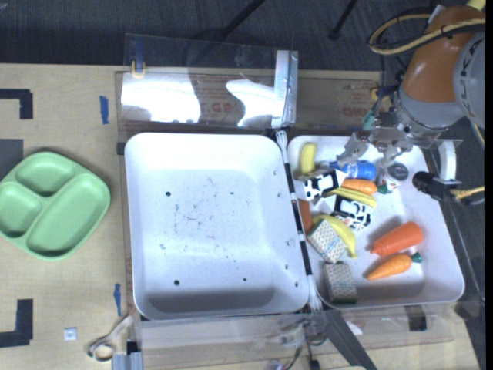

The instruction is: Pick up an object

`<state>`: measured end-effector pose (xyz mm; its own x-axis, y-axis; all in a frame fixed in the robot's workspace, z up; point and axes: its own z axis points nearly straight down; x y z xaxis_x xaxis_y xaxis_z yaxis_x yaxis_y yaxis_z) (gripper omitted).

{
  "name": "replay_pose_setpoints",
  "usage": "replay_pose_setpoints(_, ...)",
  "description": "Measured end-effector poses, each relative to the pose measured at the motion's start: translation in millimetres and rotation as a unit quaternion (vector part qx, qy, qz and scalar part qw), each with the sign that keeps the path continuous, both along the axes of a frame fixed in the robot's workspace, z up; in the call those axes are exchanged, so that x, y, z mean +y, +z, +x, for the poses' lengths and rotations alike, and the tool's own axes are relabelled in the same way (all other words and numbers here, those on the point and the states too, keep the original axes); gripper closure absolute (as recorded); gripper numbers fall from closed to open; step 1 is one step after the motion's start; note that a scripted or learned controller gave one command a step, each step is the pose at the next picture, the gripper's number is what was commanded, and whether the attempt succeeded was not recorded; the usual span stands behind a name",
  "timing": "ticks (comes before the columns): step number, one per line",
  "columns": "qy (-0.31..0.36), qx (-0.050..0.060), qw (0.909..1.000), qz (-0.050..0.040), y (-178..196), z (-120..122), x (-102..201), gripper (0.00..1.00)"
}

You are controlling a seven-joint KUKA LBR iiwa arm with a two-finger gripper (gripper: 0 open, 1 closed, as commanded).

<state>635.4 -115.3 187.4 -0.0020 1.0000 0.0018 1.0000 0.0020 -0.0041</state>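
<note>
A: What is catalogued, largest first?

B: The wooden surface (62,99); a left bin (208,284) of smooth white plastic; a right bin (443,268); a green divided plate (50,203), rounded.

A: And the step?

B: The approach is judged under way. The gripper (375,154) is poised over the right bin's far end; its state cannot be told. A descent onto one toy is called for next: a glossy tapered carrot (397,237) or a curved banana (308,159).

Grey arm (439,75) from the right, wrist angled down-left
</note>
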Motion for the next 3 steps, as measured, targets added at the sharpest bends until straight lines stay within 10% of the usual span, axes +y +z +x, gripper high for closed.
replay_pose_setpoints(1, 0.028, -0.006, 0.9996, -0.0012, -64.5, -43.6, -25.6, 0.0)
replay_pose_setpoints(2, 0.12, -0.002, 0.9928, -0.0005, -23.7, -40.6, -29.8, 0.0)
replay_pose_setpoints(3, 0.12, -0.005, 0.9927, -0.0014, -81.0, -24.8, -38.5, 0.0)
